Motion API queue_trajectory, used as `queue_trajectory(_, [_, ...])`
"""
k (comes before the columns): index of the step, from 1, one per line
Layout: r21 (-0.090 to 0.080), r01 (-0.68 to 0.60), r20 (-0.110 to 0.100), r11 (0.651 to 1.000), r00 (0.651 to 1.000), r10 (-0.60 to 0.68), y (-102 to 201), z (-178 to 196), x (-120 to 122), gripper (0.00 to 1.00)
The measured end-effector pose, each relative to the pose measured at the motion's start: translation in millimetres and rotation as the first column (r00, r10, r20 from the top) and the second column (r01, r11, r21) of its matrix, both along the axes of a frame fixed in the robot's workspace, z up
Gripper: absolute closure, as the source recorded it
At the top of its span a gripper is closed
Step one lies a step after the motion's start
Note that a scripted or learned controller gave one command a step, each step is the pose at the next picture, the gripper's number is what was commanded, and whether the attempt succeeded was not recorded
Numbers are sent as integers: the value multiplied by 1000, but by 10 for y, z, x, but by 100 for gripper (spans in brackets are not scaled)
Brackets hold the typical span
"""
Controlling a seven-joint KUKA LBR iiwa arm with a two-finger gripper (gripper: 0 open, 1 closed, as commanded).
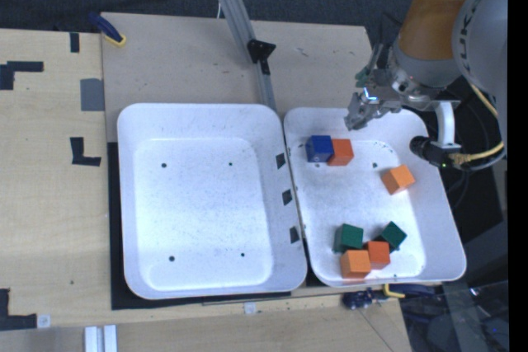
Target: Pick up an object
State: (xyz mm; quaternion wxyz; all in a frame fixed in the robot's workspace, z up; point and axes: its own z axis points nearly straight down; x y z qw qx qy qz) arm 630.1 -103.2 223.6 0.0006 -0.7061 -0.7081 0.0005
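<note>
Left bin [202, 202] sits bare-looking, right bin [437, 227] has the goods — a blue cube [318, 148] touching an orange one [341, 152] at its upper left. Tool [360, 118] hovers just above-right — can't tell its state.

Two bins sit side by side on the bench [49, 202], their inner rims touching. The left bin [132, 177] lies bare of blocks. In the right bin [437, 235], two touching blocks [328, 150] lie near the far rim, a single block [398, 178] toward its right side, and four clustered blocks [368, 246] near the front (some touching). The gripper [361, 115] hangs over the far rim.
</note>
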Motion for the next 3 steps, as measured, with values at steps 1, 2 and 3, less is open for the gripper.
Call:
queue_trajectory(1, [2,-4,-1,1000,1000,4,488,113,-253,100])
queue_trajectory(2, [1,-3,-2,1000,1000,3,943,64,-393,100])
queue_trajectory(3, [1,-4,-3,1000,1000,4,1456,-32,-678,100])
